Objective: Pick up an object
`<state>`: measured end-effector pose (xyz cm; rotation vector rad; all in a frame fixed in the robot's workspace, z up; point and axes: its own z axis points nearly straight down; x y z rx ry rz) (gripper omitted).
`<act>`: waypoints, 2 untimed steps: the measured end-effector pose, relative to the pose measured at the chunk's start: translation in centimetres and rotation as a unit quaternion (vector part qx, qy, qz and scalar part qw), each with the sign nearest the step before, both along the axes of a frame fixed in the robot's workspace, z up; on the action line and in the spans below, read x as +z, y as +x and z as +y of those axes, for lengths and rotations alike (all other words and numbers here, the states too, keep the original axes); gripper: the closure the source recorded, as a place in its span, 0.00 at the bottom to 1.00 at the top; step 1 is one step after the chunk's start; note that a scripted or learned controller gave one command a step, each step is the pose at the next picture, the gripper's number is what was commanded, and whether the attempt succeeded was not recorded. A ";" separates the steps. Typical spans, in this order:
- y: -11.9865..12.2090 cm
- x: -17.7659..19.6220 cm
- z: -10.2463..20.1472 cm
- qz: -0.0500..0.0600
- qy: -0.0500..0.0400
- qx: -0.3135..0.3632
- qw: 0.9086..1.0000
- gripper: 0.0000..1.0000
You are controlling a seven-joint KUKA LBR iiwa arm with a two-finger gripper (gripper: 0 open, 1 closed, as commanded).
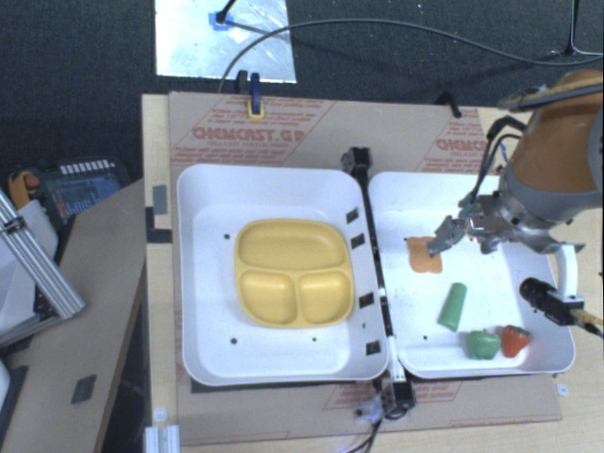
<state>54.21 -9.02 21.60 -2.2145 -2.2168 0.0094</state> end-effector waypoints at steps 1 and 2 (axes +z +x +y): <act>0.3 0.5 0.0 -0.006 -0.001 0.001 1.000 0.00; 1.0 -4.9 -0.7 -0.004 -0.001 0.000 1.000 0.00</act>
